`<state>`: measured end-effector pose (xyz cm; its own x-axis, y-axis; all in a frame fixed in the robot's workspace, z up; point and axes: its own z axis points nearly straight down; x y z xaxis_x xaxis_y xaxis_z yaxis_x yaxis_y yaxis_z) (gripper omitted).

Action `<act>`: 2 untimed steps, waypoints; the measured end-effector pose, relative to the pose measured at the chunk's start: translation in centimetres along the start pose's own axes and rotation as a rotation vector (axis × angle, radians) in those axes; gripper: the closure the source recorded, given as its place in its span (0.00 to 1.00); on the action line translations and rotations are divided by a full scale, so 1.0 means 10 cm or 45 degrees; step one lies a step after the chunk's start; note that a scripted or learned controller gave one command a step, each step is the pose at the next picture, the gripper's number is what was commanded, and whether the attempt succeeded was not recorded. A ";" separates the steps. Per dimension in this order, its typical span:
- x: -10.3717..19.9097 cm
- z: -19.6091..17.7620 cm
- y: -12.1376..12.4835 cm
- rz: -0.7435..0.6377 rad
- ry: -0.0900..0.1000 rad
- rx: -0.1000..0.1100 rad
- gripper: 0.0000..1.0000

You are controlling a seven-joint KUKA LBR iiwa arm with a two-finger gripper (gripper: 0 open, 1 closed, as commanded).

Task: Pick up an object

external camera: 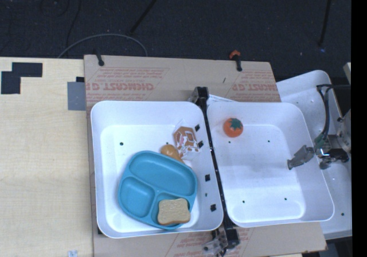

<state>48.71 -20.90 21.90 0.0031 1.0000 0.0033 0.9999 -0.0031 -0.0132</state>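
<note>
hovering at the right edge of the frame over the right bin (309,204), your end effector (312,155) carries nothing; i cannot tell its opening. you are at the approach step: next, reach up-left to the orange ball (233,127).

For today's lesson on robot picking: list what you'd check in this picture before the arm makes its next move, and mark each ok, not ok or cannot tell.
1. Target in sight: orange fruit lies alone in the right bin - ok.
2. Open space around the fruit - ok.
3. hand over the right bin's right side, apart from the fruit - ok.
4. Hand open or shut - cannot tell.
5. Left bin crowded: blue tray, toast, wrapped item - not ok for easy picks.
</note>
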 end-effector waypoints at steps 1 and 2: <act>0.00 -0.06 0.03 -0.003 -0.004 -0.015 0.00; 0.06 0.39 0.04 -0.005 0.000 -0.008 0.00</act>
<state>49.09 -20.26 18.01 -0.0009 1.0000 0.0032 1.0000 0.0009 -0.0067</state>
